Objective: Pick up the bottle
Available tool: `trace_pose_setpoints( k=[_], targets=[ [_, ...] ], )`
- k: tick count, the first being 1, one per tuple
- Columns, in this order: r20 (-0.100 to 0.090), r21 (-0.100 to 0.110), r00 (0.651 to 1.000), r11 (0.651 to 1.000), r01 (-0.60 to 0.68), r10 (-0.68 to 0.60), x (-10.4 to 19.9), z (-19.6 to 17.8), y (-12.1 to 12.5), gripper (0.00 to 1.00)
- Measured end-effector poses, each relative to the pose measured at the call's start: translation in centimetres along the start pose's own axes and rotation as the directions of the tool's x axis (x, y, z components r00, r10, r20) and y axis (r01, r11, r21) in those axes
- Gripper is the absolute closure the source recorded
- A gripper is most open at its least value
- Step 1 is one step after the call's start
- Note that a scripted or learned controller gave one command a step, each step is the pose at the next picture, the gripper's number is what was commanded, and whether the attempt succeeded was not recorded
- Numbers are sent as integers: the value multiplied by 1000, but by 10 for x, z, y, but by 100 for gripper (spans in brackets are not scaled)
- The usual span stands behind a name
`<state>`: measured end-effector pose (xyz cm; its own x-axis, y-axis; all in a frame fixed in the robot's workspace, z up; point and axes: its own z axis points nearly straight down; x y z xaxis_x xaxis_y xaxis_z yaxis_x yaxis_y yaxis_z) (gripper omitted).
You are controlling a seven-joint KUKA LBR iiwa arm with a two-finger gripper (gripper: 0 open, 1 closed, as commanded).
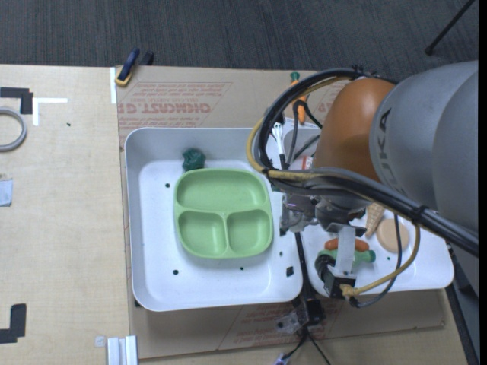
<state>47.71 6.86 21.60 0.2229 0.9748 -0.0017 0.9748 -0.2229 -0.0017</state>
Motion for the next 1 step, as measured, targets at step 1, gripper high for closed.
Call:
trace_pose_setpoints(
  k=[1],
  targets=[
    [0,0,1000,1000,22,-22,45,-11,-10,100]
  ],
)
